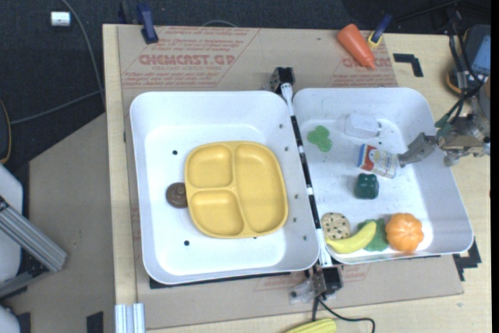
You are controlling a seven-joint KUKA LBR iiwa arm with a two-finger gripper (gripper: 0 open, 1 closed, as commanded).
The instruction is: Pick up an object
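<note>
The right bin [437,117] holds several small objects: a flat green piece [320,139], a clear plastic cup [362,125] lying on its side, a small red-white-and-blue carton [374,160], a dark green block [366,185], a chocolate-chip cookie [336,225], a banana [352,239] and an orange [404,232]. My gripper [412,152] reaches in over the bin's right wall and hangs just right of the carton, with nothing visibly in it.
The left bin [156,129] carries a yellow divided plate [234,189] with a brown round piece [176,194] beside its left edge. An orange carrot-like toy [357,47] lies on the bench behind the right bin. A blue clamp [146,23] sits at the back left.
</note>
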